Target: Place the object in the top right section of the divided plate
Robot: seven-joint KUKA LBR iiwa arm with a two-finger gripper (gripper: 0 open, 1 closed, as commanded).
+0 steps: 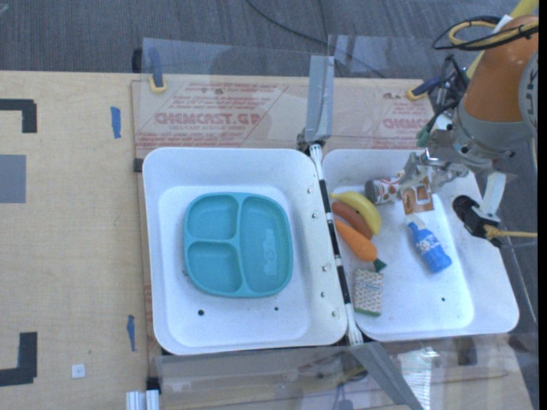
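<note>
My claw (pixel 420 186) is parked over the back of the right bin (pixel 479 314), tips down by a small red-and-white packet (pixel 417 199). Honestly I can't tell from this angle whether it's gripping anything, too cluttered under the wrist.

Nearest the camera in that bin there's a checkered sponge-looking pad (pixel 368 291), then a blue bottle (pixel 427 246) with its long axis running diagonally, cap end toward the back-left. Next a carrot (pixel 356 239) and a banana (pixel 359 211) lying side by side, touching, both slanted, along the divider edge. Farthest back, a spotted can-like thing (pixel 385 190) beside the packet.

The teal divided plate (pixel 239 245) sits in the left bin (pixel 171 297), all three sections bare. So progress-wise: nothing delivered yet. My guess is the packet is the pick, but that's a guess. Grab, lift, carry across, drop in the top right section are all left.
</note>
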